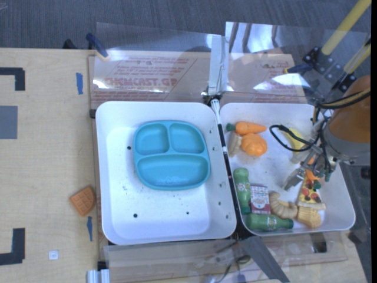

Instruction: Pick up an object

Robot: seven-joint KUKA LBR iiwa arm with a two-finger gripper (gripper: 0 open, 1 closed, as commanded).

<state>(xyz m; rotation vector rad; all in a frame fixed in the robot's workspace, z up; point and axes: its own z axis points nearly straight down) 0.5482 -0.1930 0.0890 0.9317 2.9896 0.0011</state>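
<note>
Jaws: cannot tell, the gripper (307,173) is a small metallic cluster low over the right bin (340,216) and its tips blur into the toys beneath. Nothing visibly sits between them, so no grasp is confirmed. Progress call: pick not done, the arm looks to be at the approach or closing stage, and everything from a secure hold to the lift is left.

Left to right. On the wooden bench, a small waffle-like brown piece (83,200) lies alone, well apart from the bins. The left bin (112,217) holds a blue divided plate (171,154), compartments bare, plus a few dark specks on the bin floor. Past the divider, the right bin is crowded: a green bottle-shaped toy (241,183) along the left wall, a second green piece (268,221) along the front wall, a small pink box (258,197) between them. Up top, a carrot (249,127) with an orange fruit (254,145) just below it. A banana (290,135) lies at mid-bin with a black cable looped over it. A croissant-like pastry (283,205) lies near the front, touching a pizza slice (311,194) and a yellowish wedge (310,217) at front right.

Likely target: the pizza slice or pastry, just beside the gripper. In the way: tight clutter at front right, the near bin wall, and the dangling cable.
</note>
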